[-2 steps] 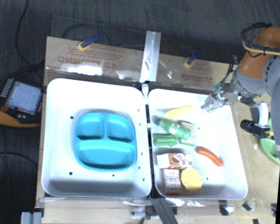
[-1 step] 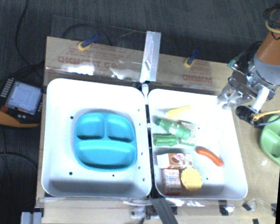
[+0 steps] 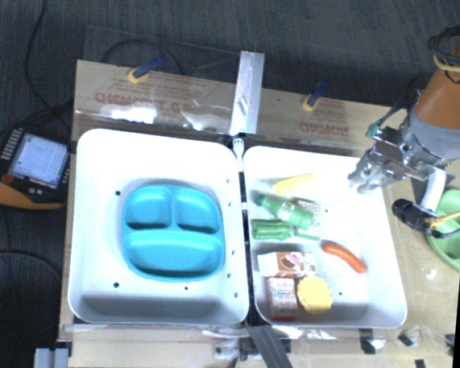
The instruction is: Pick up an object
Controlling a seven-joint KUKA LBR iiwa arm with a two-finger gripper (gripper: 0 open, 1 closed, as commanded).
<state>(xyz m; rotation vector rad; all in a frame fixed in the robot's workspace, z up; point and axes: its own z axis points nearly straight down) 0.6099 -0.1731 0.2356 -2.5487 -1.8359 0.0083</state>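
Observation:
My gripper (image 3: 365, 180) hangs over the far right corner of the right bin (image 3: 387, 235), above bare floor. No object sits between its fingers. In that bin lie a yellow corn cob (image 3: 292, 182), a green bottle (image 3: 284, 209), a green pepper-like piece (image 3: 272, 229), an orange-red carrot (image 3: 344, 256), a white snack packet (image 3: 289, 263), a brown box (image 3: 281, 296) and a round yellow piece (image 3: 315, 293). The nearest of them, the corn cob, lies well left of the gripper.
The left bin (image 3: 98, 207) holds a blue divided plate (image 3: 174, 230). A metal post (image 3: 248, 92) stands behind the divider between the bins. A green object (image 3: 454, 225) lies on the bench right of the right bin.

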